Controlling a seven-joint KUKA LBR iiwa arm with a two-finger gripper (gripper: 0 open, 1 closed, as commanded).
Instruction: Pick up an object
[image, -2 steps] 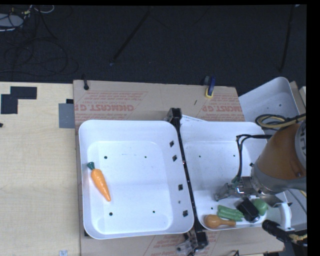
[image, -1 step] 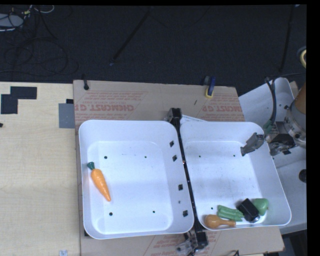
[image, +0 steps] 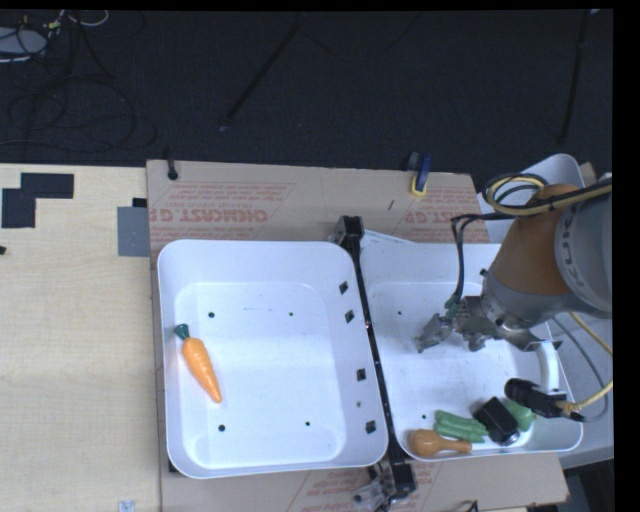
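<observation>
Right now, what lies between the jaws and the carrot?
In the camera view, the black divider where the bins meet; otherwise bare white floor between gripper and carrot.

We see two bins side by side on a cardboard sheet (image: 300, 205) that lies on the table (image: 70, 330). In the left bin (image: 260, 262) a toy carrot (image: 200, 366) lies close to the left wall, about midway front to back. In the right bin (image: 400, 300) the end effector (image: 432, 336) hangs over the middle, with the arm (image: 545, 260) reaching in from the right. Along that bin's front wall we find a pear-shaped toy (image: 438, 443) at the left, a pod-shaped toy (image: 461, 427) just behind and right of it, then a block (image: 496, 419) overlapping that toy's right end. A clamp (image: 419, 172) sits on the sheet's back edge, behind the right bin.
</observation>
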